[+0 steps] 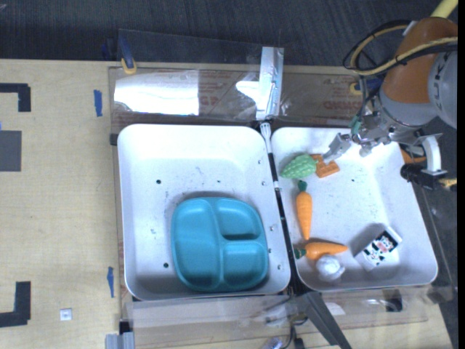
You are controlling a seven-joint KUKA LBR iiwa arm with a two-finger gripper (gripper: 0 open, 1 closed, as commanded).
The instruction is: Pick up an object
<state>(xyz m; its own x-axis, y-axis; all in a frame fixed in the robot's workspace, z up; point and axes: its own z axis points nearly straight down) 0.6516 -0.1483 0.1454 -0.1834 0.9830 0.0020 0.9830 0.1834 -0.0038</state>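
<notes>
The right bin holds several toys. A green leafy piece lies at its upper left, with a small orange block beside it. Below them an orange carrot stands on end along the left wall. A second orange carrot lies crosswise near the front, touching a white ball. A black-and-white box sits at the front right. My gripper hangs low at the bin's back, just above and to the right of the orange block. Nothing shows in its grasp.
A blue divided plate lies in the front half of the left bin. A clear plastic sheet stands behind the bins. The arm's wrist and cables hang over the right bin's back right corner.
</notes>
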